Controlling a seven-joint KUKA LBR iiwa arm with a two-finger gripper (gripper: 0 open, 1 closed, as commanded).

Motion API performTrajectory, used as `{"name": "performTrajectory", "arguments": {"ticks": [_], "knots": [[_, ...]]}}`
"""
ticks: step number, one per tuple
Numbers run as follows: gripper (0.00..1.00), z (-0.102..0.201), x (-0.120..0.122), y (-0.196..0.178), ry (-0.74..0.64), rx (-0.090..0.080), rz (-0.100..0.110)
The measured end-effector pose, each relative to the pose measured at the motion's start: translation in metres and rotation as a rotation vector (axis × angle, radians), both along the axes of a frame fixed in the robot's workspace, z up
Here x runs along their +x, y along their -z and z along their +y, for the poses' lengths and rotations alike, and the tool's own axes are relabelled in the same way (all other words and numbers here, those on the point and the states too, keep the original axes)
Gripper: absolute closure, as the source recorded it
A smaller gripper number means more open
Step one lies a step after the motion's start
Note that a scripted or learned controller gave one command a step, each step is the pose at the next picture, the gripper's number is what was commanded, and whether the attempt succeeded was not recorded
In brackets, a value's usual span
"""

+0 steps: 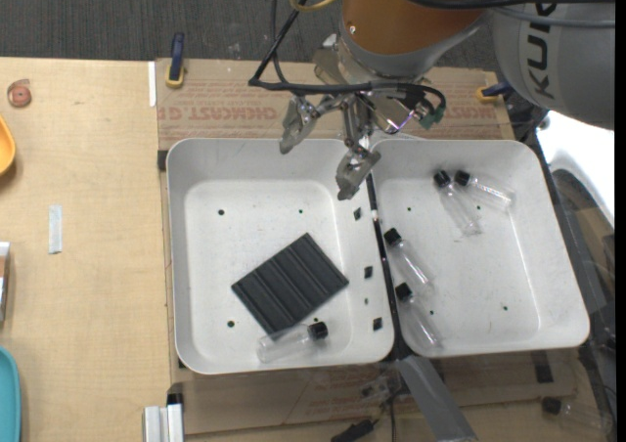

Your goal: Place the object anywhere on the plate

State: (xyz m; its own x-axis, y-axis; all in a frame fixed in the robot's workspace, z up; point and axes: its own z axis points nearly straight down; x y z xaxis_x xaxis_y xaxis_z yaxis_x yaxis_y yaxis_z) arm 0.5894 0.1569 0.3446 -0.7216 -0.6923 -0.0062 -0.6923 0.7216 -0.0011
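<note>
My end effector (pixel 321 156) hangs above the far rim of the left bin (pixel 181 235), near the divide between the two bins, with its two fingers (pixel 350 176) spread apart and nothing between them. One finger points toward the bin's back edge at about 10 o'clock; the other dips toward the seam.

The dark ribbed plate (pixel 290 283) lies flat on the floor of the left bin, tilted, at roughly 7 o'clock from my end effector and well apart from it. Just beyond the plate's near corner, at about 6 o'clock from it, a clear vial with a black cap (pixel 291 340) lies on its side against the bin's front wall, farther from me still.

In the right bin (pixel 548 235), at about 3 to 5 o'clock from my end effector, several more clear black-capped vials (pixel 460 194) lie scattered: two near the back, and others along the left wall by the seam.
</note>
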Motion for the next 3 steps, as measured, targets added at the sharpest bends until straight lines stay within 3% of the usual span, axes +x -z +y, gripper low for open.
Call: {"name": "performTrajectory", "arguments": {"ticks": [1,2,3], "knots": [[1.0,-0.001,0.002,-0.009,0.005,0.003,-0.004],[1.0,-0.019,-0.062,0.051,-0.151,-0.003,0.005],[0.0,-0.019,-0.062,0.051,-0.151,-0.002,0.005]]}}
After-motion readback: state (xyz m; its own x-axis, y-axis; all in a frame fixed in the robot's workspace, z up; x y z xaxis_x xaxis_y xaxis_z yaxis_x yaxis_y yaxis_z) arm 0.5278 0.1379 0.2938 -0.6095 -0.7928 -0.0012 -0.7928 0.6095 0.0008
